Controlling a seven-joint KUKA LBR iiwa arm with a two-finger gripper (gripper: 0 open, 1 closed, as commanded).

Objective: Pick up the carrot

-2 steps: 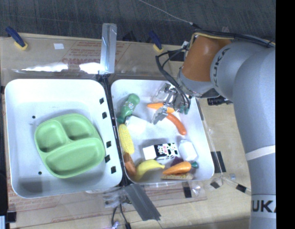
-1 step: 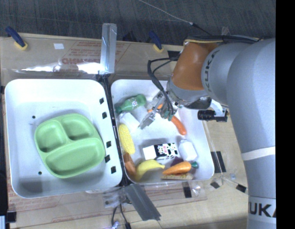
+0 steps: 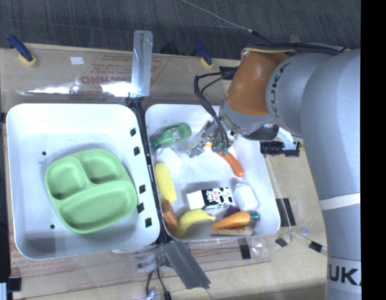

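- Bins: two shallow white bins side by side. Left bin (image 3: 24,136); right bin (image 3: 268,192).
- Left bin contents, count 1: one green divided plate (image 3: 92,188) with three compartments, lying flat toward the middle of the bin. Nothing sits on the plate.
- Right bin contents, counted as far as visible:
  - one green bottle (image 3: 171,134) lying on its side at the upper left of the bin;
  - one corn cob (image 3: 165,181) along the left wall, lengthwise;
  - one banana (image 3: 194,219) near the bottom edge, just right of the corn cob's lower end;
  - one black-and-white printed carton (image 3: 212,197) in the middle, just above the banana;
  - one white rounded object (image 3: 246,197) just right of the carton;
  - two orange carrot-like items: one carrot (image 3: 233,163) in the upper middle of the bin, tilted, its upper end right at the gripper; a second orange vegetable (image 3: 233,219) with a green end at the lower right, lying beside the banana;
  - a brownish item (image 3: 170,217) at the lower left corner, partly hidden by the banana; kind not identifiable.
- Arm: one, entering from the right, orange band above the wrist, reaching down into the upper part of the right bin.
- Gripper (image 3: 212,141): positioned low over the upper middle of the right bin, between the green bottle and the carrot. Jaw state: cannot tell; the fingertips are blurred and mixed with the objects beneath.
- Carrot contact: touching or just beside the gripper; whether it sits between the fingers cannot be resolved.
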